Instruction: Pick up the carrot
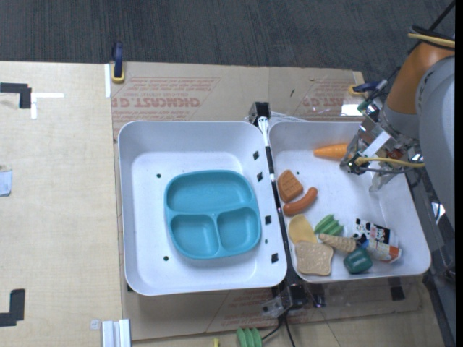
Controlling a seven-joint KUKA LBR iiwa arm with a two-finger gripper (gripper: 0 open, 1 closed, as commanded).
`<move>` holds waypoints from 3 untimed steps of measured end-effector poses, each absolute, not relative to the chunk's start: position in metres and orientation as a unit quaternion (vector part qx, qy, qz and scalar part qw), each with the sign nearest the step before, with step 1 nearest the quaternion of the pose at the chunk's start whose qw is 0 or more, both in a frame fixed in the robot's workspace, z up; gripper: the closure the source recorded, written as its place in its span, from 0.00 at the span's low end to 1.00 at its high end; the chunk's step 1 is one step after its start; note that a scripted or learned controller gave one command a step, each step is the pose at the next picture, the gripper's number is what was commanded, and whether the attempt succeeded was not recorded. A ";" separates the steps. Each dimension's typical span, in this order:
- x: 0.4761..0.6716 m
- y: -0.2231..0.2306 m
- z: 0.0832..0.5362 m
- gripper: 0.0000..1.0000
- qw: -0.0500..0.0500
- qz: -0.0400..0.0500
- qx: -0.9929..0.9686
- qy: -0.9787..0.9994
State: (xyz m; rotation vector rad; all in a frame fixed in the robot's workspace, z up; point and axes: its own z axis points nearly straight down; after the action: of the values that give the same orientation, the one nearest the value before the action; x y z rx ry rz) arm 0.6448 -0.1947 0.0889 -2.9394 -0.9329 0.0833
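1. Where the arm (pixel 427 85) reaches in from your right, you see its grey body and orange band bent down over the far right corner of the right bin (pixel 412 215).
2. Your gripper (pixel 356 163) hangs low over that bin's floor, its tip pointing toward your left, with pale and yellowish parts trailing back toward the wrist.
3. You cannot tell from this slant how far apart the fingers stand, and you see nothing clearly between them.
4. One carrot (pixel 331 151) lies on the white floor of the right bin near its far wall, its thick end just beside the gripper's tip and its point aimed toward the divide between the bins; whether the two touch you cannot tell.
5. Count two white bins on the bench (pixel 58 215): the left bin (pixel 137 194) carries one blue compartment plate (pixel 213 214).
6. Count the rest in the right bin: one brown pastry-like piece (pixel 290 185), one sausage (pixel 300 201), one pale yellow piece (pixel 302 229), one slice of bread (pixel 314 259), and one green pod-like item (pixel 328 223).
7. At the near right corner you have a huddle of one tan piece (pixel 340 241), one dark green item (pixel 357 262) and one small printed carton (pixel 377 237), all lying close together.
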 end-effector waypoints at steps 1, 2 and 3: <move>0.641 -0.175 0.089 0.00 0.006 0.023 -0.971 -0.239; 0.641 -0.157 0.088 0.00 0.003 0.016 -0.995 -0.102; 0.650 -0.185 0.125 0.00 0.011 0.013 -0.995 -0.101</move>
State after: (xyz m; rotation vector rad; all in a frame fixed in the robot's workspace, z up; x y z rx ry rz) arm 0.6499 -0.1851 0.1248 -3.1040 -0.3146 0.0395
